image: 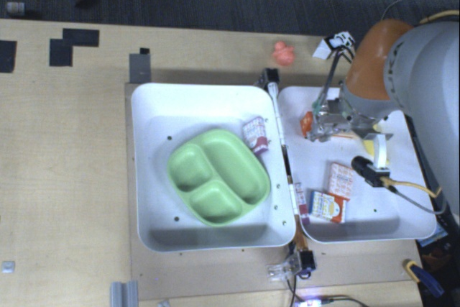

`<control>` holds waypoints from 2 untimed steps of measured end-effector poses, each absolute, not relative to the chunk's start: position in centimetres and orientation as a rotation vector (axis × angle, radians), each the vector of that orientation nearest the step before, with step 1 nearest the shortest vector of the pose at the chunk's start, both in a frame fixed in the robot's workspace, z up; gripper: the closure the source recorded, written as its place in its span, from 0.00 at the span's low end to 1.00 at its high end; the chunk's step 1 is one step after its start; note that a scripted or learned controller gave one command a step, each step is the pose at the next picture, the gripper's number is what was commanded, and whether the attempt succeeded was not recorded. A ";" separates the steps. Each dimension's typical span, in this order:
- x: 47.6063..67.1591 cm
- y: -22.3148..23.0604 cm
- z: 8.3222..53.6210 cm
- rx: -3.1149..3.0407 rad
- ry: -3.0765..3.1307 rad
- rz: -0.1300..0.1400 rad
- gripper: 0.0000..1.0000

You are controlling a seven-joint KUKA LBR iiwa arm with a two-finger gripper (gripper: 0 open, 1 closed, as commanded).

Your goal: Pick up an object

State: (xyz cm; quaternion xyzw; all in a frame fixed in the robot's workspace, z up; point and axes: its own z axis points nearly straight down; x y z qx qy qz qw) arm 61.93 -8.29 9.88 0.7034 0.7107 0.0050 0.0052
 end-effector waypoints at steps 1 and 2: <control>61.9 -8.3 9.9 2.202 2.226 0.015 0.00; 62.1 -8.2 11.0 2.195 2.229 0.020 1.00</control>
